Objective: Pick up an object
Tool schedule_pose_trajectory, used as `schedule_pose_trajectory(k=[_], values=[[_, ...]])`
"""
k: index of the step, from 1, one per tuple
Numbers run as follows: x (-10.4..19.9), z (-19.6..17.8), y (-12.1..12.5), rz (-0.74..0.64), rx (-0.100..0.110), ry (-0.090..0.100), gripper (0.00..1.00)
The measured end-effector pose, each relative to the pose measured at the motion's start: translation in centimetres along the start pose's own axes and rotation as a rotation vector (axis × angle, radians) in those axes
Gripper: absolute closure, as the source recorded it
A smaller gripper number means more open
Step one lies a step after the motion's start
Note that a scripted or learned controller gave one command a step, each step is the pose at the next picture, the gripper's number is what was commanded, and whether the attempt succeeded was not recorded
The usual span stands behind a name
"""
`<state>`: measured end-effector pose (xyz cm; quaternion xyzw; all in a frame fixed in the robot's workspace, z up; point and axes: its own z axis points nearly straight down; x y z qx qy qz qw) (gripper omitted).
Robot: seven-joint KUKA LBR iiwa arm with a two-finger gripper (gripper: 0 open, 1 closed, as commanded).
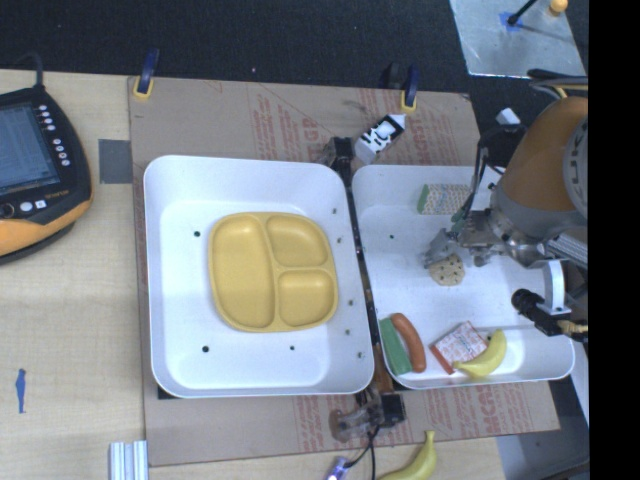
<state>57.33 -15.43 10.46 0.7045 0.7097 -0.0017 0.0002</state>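
My gripper (450, 249) reaches in from the right and hangs low in the right bin (400, 218), directly over a round cookie (448, 271). Its fingers stand slightly apart, with nothing seen between them. A green-and-white packet (437, 199) lies at the back of that bin. Along the bin's front lie a green block (394, 348), a hot dog (409, 341), a red-and-white packet (459, 345) and a banana (484, 357).
The left bin (180, 268) holds a yellow divided plate (272, 270). A teach pendant (35, 173) rests on the bench at far left. Another banana (418, 460) lies outside the bins at the front. Clamps hold the cardboard's back edge.
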Motion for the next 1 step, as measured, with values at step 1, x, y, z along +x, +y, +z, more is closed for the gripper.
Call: schedule_pose_trajectory(k=[1], values=[[-0.11,-1.03,0.02,-0.001,0.001,-0.001,1.00]])
